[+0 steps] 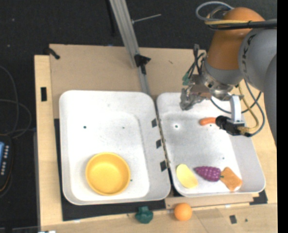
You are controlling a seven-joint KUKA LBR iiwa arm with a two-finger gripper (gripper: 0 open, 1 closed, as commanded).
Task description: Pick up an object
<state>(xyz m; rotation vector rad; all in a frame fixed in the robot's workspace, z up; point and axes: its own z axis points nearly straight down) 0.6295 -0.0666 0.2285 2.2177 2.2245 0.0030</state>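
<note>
A tan bench [100,69] carries two shallow white bins side by side. The left bin [105,115] holds a round yellow bowl [108,173] near its front edge. The right bin [207,144] holds four small items: an orange carrot-like piece [207,122] near the bin's right edge, and along its front edge a pale yellow piece [186,176], a purple grape bunch [208,173] and an orange piece [231,178].

The grey arm with its orange band [231,38] reaches in over the far edge of the right bin. Its end effector [188,101] hangs above that bin's far left corner, well apart from every item; whether it is spread or pressed together cannot be told.

Judged from this, nothing is picked up yet: choosing, descending and grasping all remain. The carrot-like piece, the nearest candidate, lies flat with its long axis roughly parallel to the bin's far edge.

On the bench's front edge sit an orange ball [182,211] and a green object [144,215].
</note>
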